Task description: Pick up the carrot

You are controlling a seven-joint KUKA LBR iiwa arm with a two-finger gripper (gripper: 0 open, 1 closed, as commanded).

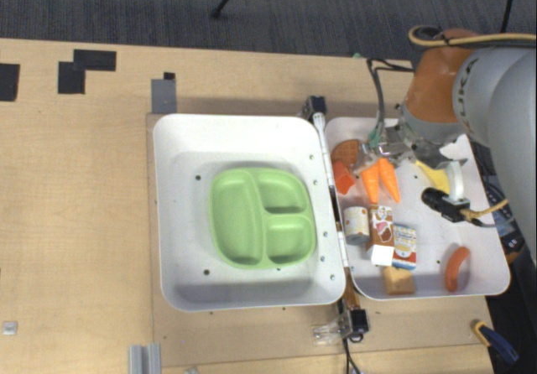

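Dark grey carpet lies beyond a pale wooden worktop [84,213] that carries two shallow white plastic bins side by side. The left bin [180,142] holds a light green divided plastic plate [260,217], set squarely in its middle with room around it. It plays no part in this job.

The right bin [491,276] is the crowded one. The orange tapered carrot [388,182] lies in its upper left part and reads as two pointed lobes side by side, thick ends up and tips pointing down the view. Just to its left sits a red-orange rounded piece [344,178]. Below it stands a small pale tin can [357,223], touching a cluster of small printed cartons [404,246]. A reddish sausage [457,267] lies well apart, near the lower right corner.

The grey arm reaches in from the right and its claw [382,150] hangs directly over the carrot's thick end, seemingly touching or just above it. That seems the sensible place to come in, since the thick end faces the arm and the neighbours crowd the left side and the tips. How far the claw is open, and whether it has the carrot, I cannot tell. From this slant the wrist hides the meeting point. I judge this to be the grasp stage, with the carrot apparently resting on the bin floor and not lifted.
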